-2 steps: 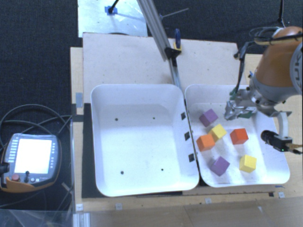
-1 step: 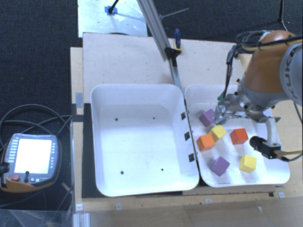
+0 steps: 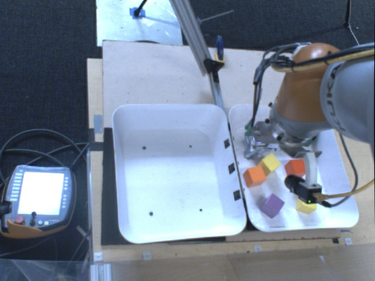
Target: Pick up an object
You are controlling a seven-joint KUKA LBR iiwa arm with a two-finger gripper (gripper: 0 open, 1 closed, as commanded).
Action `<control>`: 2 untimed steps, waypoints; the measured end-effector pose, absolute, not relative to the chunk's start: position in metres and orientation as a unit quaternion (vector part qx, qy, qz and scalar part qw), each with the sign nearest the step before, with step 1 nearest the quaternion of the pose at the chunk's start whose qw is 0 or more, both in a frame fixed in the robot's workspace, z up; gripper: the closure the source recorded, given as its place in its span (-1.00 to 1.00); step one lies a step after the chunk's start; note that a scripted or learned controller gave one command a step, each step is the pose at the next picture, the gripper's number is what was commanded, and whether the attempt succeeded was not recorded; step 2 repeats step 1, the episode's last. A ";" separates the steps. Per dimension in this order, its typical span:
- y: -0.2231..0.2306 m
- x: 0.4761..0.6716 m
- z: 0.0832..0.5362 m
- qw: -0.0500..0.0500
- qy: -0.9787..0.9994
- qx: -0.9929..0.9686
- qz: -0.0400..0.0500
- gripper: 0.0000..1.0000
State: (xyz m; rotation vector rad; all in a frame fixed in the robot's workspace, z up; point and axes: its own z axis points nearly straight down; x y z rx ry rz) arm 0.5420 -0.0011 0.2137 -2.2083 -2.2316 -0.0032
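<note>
The grey arm with its orange band (image 3: 302, 89) leans in from the right and hangs over the right bin (image 3: 345, 215), covering most of its far half. The metal gripper (image 3: 253, 144) sits low near that bin's left wall, just behind the yellow cube (image 3: 270, 163); whether it is open or closed I cannot tell from here. The blocks crowd the near half of that bin. An orange cube (image 3: 254, 176) touches the yellow one, a red-orange block (image 3: 295, 167) lies to their right, a purple cube (image 3: 272, 205) sits nearer the front rim, and a small yellow-green block (image 3: 306, 206) lies partly under a black fitting (image 3: 296, 185) on the arm. All look matte and square-edged. The left bin (image 3: 126, 157), smooth white plastic with rounded corners, offers wide open floor.
</note>
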 end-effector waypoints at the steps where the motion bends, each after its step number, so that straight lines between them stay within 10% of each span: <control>1: 0.049 0.523 0.229 0.001 -0.711 -0.703 -0.001 1.00; 2: 0.049 0.523 0.229 0.001 -0.711 -0.703 -0.001 1.00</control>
